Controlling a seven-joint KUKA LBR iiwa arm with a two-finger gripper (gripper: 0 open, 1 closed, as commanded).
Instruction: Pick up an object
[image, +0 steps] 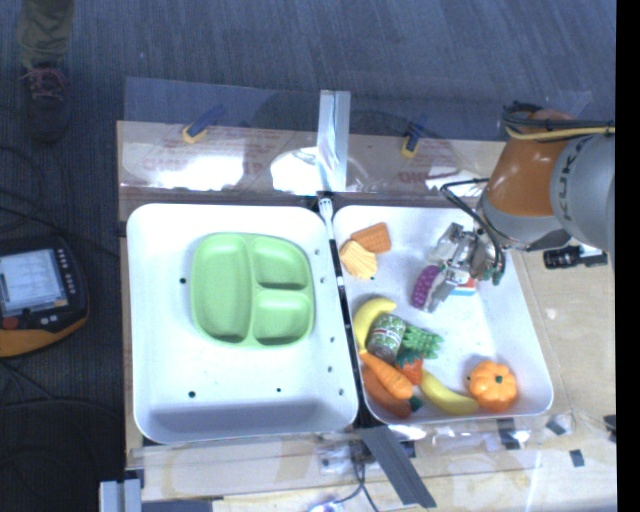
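Observation:
My gripper hangs low over the upper middle of the right bin, under the grey arm with the orange band. A purple bunch of grapes lies right at its lower left, touching or nearly touching it. A small red and blue item sits just below the gripper. Whether anything is gripped is hidden by the gripper body.
The right bin also has an orange wedge, a yellow piece, a banana, a green can, a carrot, a second banana and a small pumpkin. A green divided plate lies in the left bin.

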